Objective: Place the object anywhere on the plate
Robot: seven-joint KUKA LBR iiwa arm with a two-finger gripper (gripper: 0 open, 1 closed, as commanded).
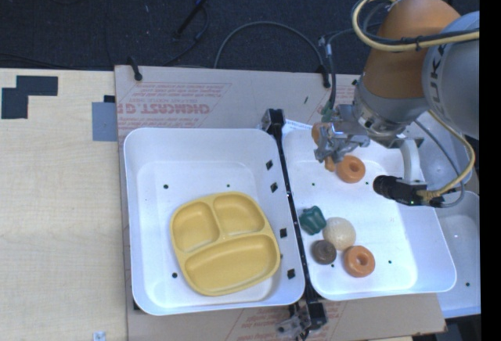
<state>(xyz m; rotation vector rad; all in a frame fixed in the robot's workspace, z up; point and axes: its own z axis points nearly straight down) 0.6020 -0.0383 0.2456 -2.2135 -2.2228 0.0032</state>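
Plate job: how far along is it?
Done: nothing; the yellow plate in the left bin carries no object. In hand: the gripper is low in the right bin, beside an orange ring. Left: the pick, the carry and the placing.

Two shallow white plastic bins sit side by side on a brown cardboard sheet (176, 99) printed with red lettering. The left bin (145, 175) and the right bin (427, 269) meet along a black divider strip (287, 199) running between them. The cardboard lies on a pale wooden bench top (55, 214), which carries a dark grey square patch (102, 120) and a darker stepped patch (27, 95) near its far edge. Beyond the bench, thin black cables (258, 30) trail over what looks like dark carpet (117, 11).
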